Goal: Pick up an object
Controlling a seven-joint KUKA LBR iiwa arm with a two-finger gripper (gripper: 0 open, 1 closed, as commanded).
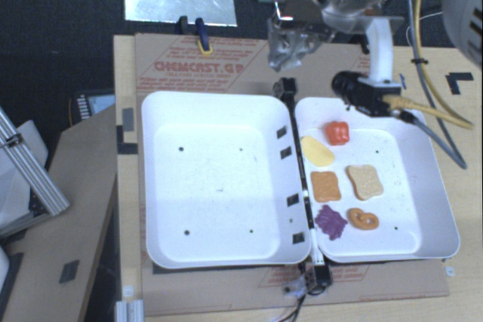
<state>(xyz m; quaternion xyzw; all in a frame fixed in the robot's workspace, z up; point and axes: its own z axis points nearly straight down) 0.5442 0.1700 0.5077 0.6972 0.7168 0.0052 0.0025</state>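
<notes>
my end effector [290, 56] above bins' far edge, grip state can't tell | nearest: red pepper [337, 133], toward cam + slightly right, in right bin [423, 185] | no clear long axis

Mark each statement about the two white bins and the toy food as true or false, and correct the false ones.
1. All the toy food lies in the right bin. True.
2. The red pepper sits nearer the front edge than the pretzel. False: the pepper is at the back, the pretzel near the front.
3. The purple grapes lie beside the divider between the bins. True.
4. The hand is down inside the left bin. False: it is above the bench behind the bins.
</notes>
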